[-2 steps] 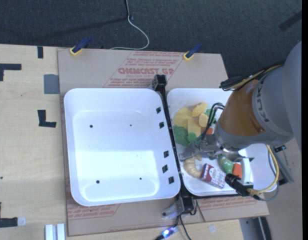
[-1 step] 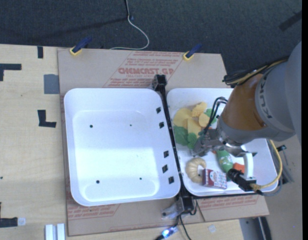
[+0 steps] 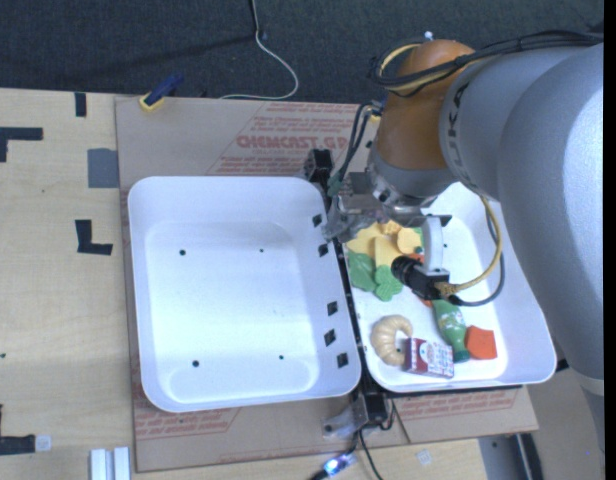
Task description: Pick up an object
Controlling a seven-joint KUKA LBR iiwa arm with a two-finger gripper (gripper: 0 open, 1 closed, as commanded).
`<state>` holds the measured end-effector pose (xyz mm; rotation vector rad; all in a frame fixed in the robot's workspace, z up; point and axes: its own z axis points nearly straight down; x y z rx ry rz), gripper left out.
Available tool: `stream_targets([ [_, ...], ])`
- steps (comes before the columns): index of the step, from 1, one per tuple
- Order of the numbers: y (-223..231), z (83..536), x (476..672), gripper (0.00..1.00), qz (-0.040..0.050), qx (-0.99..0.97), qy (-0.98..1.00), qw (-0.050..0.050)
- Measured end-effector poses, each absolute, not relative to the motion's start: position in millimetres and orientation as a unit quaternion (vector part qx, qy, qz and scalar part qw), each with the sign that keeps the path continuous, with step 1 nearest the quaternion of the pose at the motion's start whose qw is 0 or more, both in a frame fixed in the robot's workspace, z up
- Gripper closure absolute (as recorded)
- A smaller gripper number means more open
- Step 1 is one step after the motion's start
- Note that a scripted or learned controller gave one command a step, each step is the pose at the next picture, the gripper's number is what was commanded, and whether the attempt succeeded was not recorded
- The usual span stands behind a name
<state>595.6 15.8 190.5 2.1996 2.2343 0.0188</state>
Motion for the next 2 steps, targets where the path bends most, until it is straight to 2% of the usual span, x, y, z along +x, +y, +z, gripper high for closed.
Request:
stream_targets([
  [1,-22.3,183.6,489.6,1.0,-0.0036,0.709,0.705,-0.004],
  [2,43.8,255.5,539.1,1.0,0.0031,0.704,0.71,0.002],
])
